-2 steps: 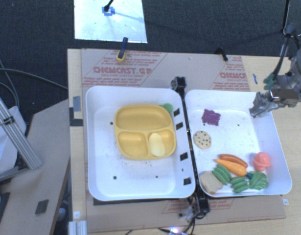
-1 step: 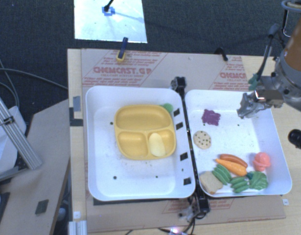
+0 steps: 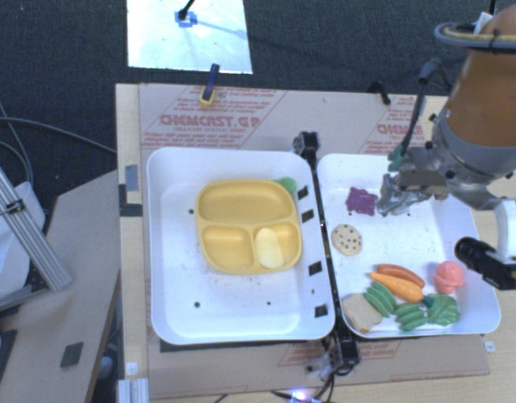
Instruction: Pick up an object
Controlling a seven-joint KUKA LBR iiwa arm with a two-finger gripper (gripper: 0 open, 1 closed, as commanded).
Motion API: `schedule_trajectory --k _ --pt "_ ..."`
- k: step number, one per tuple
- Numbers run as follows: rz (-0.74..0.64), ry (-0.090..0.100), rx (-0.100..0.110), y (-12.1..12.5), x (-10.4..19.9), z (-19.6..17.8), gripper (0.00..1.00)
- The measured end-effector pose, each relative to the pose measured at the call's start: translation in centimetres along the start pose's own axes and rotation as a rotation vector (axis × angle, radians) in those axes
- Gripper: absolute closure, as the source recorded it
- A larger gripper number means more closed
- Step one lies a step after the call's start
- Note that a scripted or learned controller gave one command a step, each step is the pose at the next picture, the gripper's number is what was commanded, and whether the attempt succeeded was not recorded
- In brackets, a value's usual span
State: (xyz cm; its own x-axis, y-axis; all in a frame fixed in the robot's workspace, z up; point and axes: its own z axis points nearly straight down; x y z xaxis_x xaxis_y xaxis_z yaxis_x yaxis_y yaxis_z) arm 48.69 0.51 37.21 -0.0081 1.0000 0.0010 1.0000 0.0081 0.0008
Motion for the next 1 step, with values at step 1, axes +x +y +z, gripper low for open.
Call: schedule_trajectory --k 1 --pt "0.0 0.0 -0.002 0.02 3.24 -0.02 1.0"
